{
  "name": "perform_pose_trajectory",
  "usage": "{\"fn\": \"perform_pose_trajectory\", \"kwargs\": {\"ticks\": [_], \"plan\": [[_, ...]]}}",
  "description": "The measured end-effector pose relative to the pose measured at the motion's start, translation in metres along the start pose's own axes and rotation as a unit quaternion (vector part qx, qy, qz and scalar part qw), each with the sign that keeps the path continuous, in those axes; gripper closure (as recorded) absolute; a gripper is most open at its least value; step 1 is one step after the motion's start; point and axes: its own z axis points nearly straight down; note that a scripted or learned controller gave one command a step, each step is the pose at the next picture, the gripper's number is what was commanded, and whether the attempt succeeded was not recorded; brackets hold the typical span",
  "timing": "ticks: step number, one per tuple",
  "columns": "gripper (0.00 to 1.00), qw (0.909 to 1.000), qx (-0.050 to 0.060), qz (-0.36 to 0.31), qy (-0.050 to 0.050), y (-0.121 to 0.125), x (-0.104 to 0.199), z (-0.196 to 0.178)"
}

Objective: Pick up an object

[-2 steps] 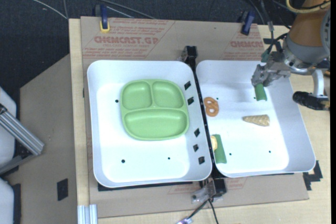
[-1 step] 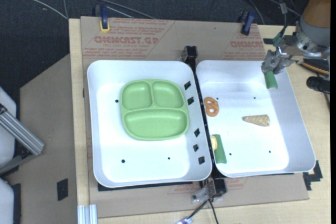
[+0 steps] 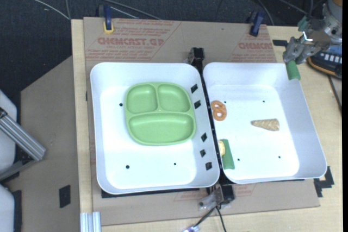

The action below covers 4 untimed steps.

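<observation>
The right bin (image 3: 296, 117) holds three small things. A brown pretzel (image 3: 218, 110) lies near its left wall. A tan cone-shaped piece (image 3: 266, 125) rests near the middle. A green and yellow block (image 3: 225, 153) sits at the front left, against the divider. My gripper (image 3: 293, 65) hangs over the back right corner of this bin, well away from all three, and a small green part shows at its lower end. The grey arm reaches in from the right edge.
A green divided plate (image 3: 160, 113) lies in the middle of the left bin (image 3: 109, 160). Black clips line the divider between the bins. Blue clamps (image 3: 108, 18) hold the cardboard base at the back, and cables run across the dark floor.
</observation>
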Motion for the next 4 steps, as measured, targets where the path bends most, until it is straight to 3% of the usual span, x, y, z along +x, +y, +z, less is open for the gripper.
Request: {"fn": "perform_pose_trajectory", "kwargs": {"ticks": [1, 3, 4], "plan": [[1.00, 1.0000, 0.006, -0.001, 0.003, -0.020, 0.050, 0.017], [1.00, 1.0000, 0.007, -0.002, 0.003, -0.058, 0.150, 0.047], [1.00, 1.0000, 0.006, -0.002, 0.003, -0.086, 0.205, 0.040]]}}
